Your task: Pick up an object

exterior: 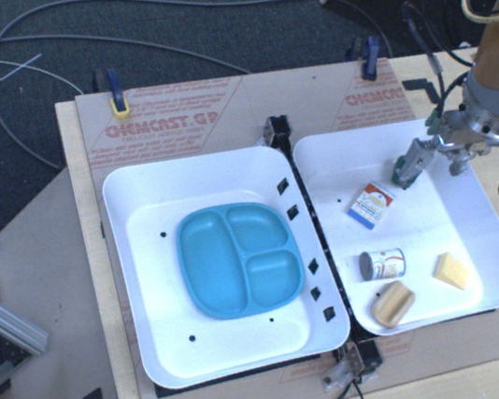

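Plainly, the red print on the brown board (216, 114) under the bins reads something like "CHEMCAST GP", once behind the left bin (137, 260) and again, partly covered, behind the right bin (482, 231). Two blue clamps (117, 93) pin the board's far edge.

Over the right bin's far right corner hangs the arm (496, 86), reaching in from the right with its wrist bent down toward the bin. Its gripper (431, 152) sits just above the bin floor near the far wall; one dark finger (405, 168) points down and left, a paler one lies closer to the wrist, and nothing sits between them, so the fingers look parted.

A small red, white and blue packet (370, 205) lies near the middle of the right bin, just beside the dark finger but apart from it; its label is too small to read. Toward the near edge lie a small can (383, 264) on its side, a tan block (392, 303) and a pale yellow wedge (451, 271).

A blue divided plate (239, 258) fills the middle of the left bin.
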You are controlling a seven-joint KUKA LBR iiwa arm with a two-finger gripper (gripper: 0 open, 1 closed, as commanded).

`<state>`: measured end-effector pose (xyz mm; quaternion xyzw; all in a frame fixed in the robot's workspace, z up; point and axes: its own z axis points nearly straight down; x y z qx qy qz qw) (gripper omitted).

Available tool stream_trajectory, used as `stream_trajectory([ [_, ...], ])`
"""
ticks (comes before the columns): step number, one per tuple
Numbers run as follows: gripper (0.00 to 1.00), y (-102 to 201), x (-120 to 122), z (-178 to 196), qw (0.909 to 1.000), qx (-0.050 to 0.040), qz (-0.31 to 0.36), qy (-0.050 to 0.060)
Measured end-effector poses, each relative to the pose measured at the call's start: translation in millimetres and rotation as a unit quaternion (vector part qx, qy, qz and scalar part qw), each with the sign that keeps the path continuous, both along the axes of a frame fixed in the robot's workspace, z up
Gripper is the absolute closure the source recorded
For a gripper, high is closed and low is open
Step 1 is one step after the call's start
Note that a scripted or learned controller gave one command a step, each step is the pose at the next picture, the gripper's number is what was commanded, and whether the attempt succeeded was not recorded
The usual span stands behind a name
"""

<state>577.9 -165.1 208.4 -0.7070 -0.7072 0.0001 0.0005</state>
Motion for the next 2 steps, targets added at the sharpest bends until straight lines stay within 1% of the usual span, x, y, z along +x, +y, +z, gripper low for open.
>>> stream_trajectory([
  [1, 0.0, 3.1, -2.9, -42.6, 1.0, 0.0008, 0.0, 0.002],
  [2, 0.0, 3.9, -13.0, -100.5, 1.0, 0.0012, 0.0, 0.003],
])
